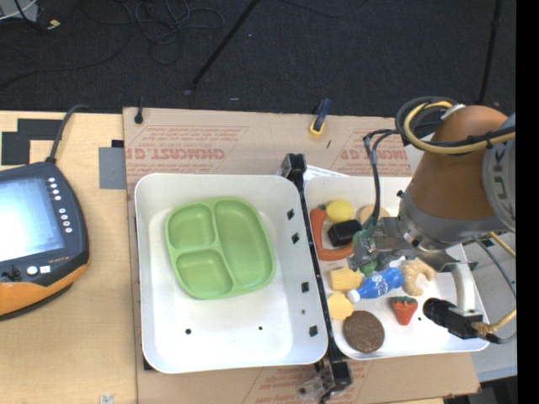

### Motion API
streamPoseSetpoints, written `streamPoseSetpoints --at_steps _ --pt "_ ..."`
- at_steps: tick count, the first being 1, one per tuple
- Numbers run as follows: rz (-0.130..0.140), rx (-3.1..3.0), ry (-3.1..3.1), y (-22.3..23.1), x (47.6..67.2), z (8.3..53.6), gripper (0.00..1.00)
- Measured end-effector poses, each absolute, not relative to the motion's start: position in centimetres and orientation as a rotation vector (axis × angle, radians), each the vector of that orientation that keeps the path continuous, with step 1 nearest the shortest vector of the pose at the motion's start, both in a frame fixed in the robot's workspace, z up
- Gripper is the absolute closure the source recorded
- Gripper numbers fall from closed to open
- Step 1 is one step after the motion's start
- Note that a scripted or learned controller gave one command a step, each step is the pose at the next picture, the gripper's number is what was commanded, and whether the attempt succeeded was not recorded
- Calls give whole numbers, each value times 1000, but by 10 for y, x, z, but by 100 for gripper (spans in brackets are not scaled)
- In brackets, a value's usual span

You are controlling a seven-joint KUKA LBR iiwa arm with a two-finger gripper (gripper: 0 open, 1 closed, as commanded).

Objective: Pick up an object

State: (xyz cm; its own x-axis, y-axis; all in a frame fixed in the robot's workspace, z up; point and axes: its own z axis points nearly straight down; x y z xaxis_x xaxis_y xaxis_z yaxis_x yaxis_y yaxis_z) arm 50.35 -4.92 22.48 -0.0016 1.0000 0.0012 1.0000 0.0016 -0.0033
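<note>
The arm (pixel 459 175) reaches in from the right, over the right bin (pixel 472 343). The left bin (pixel 160 326) holds a green divided plate (pixel 221 247). The gripper (pixel 369 251) hangs low over the right bin's clutter, above a blue bottle (pixel 379 283) and just right of a black block (pixel 341 232). Whether the gripper is open or closed cannot be told. Near it lie a brown disc (pixel 364 331), a yellow ball (pixel 340 209) and a strawberry (pixel 405 309).

Robotics lab bench

Two white bins (pixel 160 225) sit on cardboard sheeting; left of them lies a teach pendant (pixel 38 234), behind them loose cables (pixel 168 23) trail over dark carpet.
</note>
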Motion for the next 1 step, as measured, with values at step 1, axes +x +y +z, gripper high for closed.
streamPoseSetpoints --at_steps 1 --pt "6 -2218 -2218 -55 494 216 100"
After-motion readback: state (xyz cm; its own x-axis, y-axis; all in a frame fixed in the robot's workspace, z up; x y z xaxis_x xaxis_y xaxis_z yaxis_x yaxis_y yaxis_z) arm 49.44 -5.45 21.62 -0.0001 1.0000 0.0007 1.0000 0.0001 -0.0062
